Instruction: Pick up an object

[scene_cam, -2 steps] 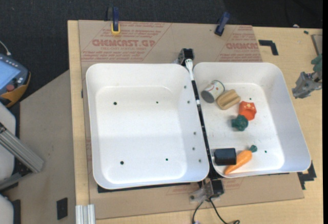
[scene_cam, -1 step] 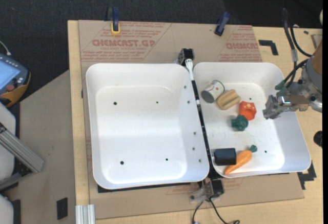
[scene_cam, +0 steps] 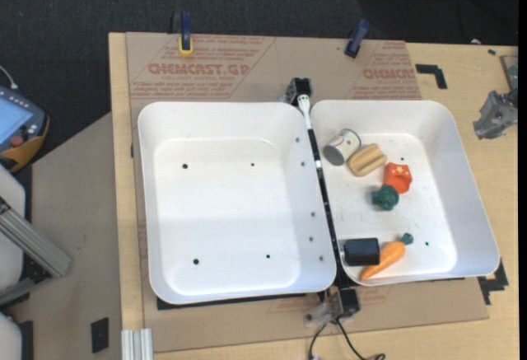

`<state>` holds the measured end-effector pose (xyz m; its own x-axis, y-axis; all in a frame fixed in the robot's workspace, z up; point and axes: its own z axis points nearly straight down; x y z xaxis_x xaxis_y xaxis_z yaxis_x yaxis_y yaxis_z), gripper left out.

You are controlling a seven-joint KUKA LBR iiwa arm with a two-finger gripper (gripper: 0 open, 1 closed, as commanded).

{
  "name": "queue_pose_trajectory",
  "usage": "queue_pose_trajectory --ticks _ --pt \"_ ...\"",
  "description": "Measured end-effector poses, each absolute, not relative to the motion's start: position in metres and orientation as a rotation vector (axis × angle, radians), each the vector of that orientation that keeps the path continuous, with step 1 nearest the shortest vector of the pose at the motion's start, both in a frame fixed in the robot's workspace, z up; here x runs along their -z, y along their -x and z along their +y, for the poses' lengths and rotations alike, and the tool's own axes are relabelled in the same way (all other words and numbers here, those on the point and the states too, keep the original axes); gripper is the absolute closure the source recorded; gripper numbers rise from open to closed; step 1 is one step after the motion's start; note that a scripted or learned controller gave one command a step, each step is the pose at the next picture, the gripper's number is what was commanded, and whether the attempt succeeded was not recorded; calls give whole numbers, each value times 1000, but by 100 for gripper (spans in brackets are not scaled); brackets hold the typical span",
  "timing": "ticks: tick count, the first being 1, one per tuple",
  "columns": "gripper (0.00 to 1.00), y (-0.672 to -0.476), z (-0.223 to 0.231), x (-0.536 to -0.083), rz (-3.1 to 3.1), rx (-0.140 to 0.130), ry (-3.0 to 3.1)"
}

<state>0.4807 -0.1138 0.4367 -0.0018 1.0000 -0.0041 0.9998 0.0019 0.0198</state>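
The right bin [scene_cam: 461, 185] holds several small objects. A white and grey cylinder [scene_cam: 340, 146] lies beside a tan bread roll [scene_cam: 366, 159] near the bin's back. A red-orange pepper [scene_cam: 398, 177] and a dark green lump [scene_cam: 384, 198] sit in the middle. At the front lie a black block [scene_cam: 361, 251] and an orange carrot [scene_cam: 385, 259], touching each other. A grey metal part, which looks like my gripper [scene_cam: 495, 114], hangs at the right edge, outside the bin and apart from every object.
The left bin [scene_cam: 218, 202] sits beside the right one, with a black divider strip [scene_cam: 317, 177] between them. Two blue clamps [scene_cam: 184, 30] [scene_cam: 356, 37] hold the brown board at the back. A blue-screened device [scene_cam: 16, 123] stands at far left.
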Motion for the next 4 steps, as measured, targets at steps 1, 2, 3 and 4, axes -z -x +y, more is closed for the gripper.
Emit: queue_pose_trajectory --ticks 1,2,3,4 --pt "100 -479 -82 -343 2230 8 -2224" --pt "100 -490 -11 -464 2224 -20 -2203" --pt "100 -492 32 -540 2223 -16 -2209" --pt "100 -520 27 -298 2228 22 -2232"
